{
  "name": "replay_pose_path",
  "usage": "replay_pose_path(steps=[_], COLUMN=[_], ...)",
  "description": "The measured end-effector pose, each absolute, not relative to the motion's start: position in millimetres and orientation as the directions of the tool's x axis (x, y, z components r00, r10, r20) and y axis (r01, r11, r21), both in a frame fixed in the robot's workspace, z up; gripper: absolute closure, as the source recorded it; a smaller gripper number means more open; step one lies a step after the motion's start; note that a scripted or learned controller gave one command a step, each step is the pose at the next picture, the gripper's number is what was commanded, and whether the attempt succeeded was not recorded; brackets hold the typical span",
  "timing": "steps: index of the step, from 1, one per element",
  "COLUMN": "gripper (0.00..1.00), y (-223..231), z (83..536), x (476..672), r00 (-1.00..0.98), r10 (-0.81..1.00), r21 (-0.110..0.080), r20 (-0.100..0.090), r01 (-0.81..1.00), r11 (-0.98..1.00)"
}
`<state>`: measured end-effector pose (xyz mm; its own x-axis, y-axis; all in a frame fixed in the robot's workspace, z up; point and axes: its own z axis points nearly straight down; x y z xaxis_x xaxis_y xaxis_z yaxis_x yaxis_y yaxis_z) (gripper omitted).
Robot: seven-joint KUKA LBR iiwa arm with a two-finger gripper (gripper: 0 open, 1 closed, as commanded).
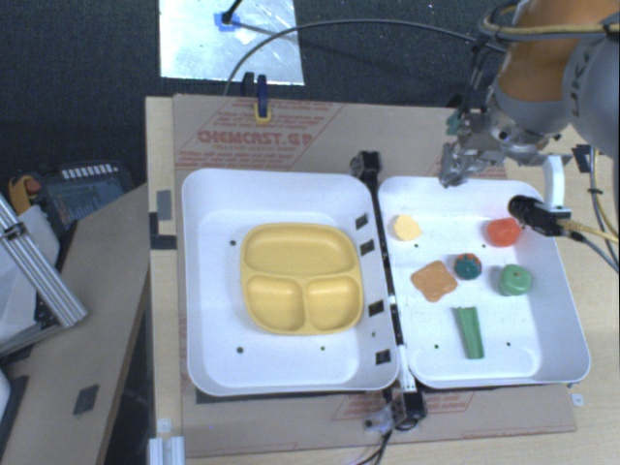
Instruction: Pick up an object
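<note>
My gripper hangs over the far edge of the right bin, with nothing seen between its fingers. Below it in that bin lie a pale yellow piece, an orange-brown square piece, a small teal and red round piece, a red round piece, a green round piece and a long green stick. The pale yellow piece is the closest to the gripper, down and to its left.
The left bin holds a yellow tray with three compartments. A black divider with clips runs between the two bins. Cables trail over the back of the bench.
</note>
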<state>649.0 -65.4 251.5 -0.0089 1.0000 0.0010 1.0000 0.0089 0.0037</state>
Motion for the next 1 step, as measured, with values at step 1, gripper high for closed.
replay_pose_path(steps=[1], gripper=[1.0], y=[-6.7], z=[241.7], x=[661.6], r00=[-0.01], r10=[1.0], r21=[0.003], r20=[0.002], r01=[1.0], r11=[0.01])
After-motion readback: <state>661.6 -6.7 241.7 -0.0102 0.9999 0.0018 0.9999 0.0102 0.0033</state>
